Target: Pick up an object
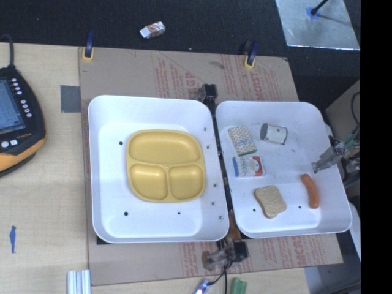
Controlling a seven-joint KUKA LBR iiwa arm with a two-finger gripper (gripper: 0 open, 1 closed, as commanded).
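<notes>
The right bin point(306, 225) holds several small items: a checked packet point(241, 139), a small grey and white can point(274, 133) lying on its side, a white carton with red and blue print point(248, 166), a slice of bread point(270, 201) and an orange sausage point(311, 190). My gripper point(327, 157) reaches in over the bin's right rim, just above and to the right of the sausage and apart from it. Nothing shows in its grasp.
The left bin point(110, 219) carries a yellow divided plate point(165, 164). A teach pendant point(15, 118) lies on the bench at far left. Clamps point(89, 48) point(249, 54) pin the cardboard sheet at the back. A crumpled wrapper point(152, 30) lies on the dark floor.
</notes>
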